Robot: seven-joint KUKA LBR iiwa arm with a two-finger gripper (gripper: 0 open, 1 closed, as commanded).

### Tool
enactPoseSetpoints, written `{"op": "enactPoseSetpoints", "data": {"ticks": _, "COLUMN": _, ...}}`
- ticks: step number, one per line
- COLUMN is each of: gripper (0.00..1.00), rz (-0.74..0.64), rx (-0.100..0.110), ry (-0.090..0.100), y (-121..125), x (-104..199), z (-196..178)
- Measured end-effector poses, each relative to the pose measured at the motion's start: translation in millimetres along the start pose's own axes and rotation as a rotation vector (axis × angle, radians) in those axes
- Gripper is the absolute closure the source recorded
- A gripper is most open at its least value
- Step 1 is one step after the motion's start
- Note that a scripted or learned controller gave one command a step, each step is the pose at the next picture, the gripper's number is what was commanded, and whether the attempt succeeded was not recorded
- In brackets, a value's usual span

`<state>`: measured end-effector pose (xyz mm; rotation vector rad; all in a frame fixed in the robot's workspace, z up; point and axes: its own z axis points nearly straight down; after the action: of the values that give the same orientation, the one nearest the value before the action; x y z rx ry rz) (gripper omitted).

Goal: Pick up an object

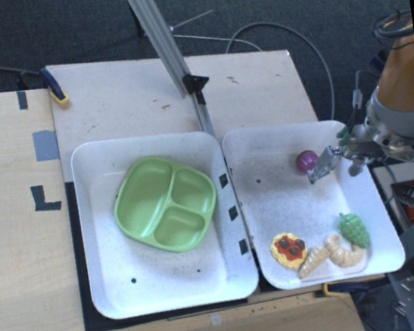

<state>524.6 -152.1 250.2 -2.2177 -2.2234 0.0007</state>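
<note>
Camera view: pincer [334,163], fingers spread, should settle squarely over the purple ball [306,161] at its nine o'clock before pinching.

Claw [328,167] low, arm from right

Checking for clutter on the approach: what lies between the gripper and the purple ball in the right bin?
Nothing: in the camera view the gripper sits just right of the purple ball, with bare white bin floor between.
</note>
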Motion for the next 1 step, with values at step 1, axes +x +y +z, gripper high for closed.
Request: {"op": "enactPoseSetpoints", "data": {"ticks": 1, "gripper": 0.00, "rz": 0.000, "rx": 0.000, "ry": 0.000, "y": 0.0, "x": 0.0, "z": 0.0}}
